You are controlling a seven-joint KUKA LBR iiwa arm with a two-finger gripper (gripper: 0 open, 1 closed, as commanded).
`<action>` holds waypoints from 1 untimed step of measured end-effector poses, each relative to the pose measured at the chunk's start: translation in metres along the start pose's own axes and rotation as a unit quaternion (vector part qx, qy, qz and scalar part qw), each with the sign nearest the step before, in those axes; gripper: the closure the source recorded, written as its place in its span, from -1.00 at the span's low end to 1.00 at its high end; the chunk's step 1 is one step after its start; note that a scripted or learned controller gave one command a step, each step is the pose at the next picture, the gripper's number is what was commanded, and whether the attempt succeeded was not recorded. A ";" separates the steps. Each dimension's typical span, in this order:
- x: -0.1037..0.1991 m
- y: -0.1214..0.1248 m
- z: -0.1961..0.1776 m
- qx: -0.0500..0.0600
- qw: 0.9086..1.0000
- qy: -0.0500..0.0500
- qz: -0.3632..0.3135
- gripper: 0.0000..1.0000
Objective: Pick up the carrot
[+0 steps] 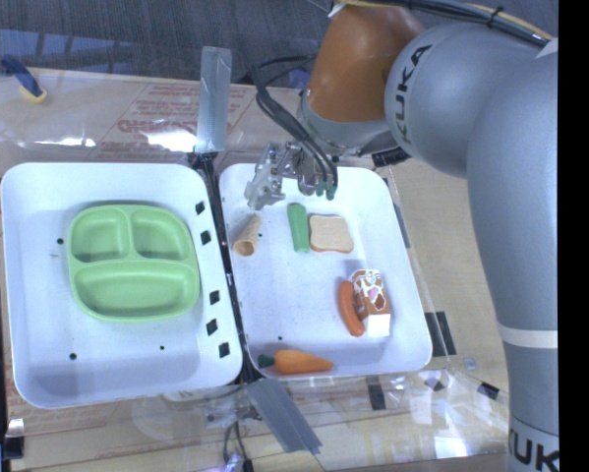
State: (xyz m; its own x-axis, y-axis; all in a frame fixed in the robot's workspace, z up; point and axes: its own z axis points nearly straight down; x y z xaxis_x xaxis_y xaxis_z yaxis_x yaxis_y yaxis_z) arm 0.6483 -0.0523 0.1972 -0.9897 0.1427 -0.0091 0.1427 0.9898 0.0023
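Note:
The carrot (296, 363), orange with a green stub at its left end, lies along the front edge of the right bin (402, 264). My gripper (292, 177) hangs over the back of that same bin, far from the carrot, just above a green cucumber piece (299, 226). Its metal fingers (263, 187) stand apart with nothing between them.
In the right bin lie an ice cream cone (246, 235), a slice of bread (330, 233), a sausage (349, 308) and a small carton (372, 301). The left bin (38, 362) holds a green divided plate (133, 262). The big grey arm covers the right side.

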 end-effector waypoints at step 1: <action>0.019 0.048 0.005 0.000 0.976 0.005 -0.216 1.00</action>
State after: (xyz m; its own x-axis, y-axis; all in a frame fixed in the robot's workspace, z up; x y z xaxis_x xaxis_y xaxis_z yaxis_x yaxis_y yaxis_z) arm 0.6366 -0.0017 0.1924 -0.9574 -0.2889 0.0010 -0.2889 0.9574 0.0010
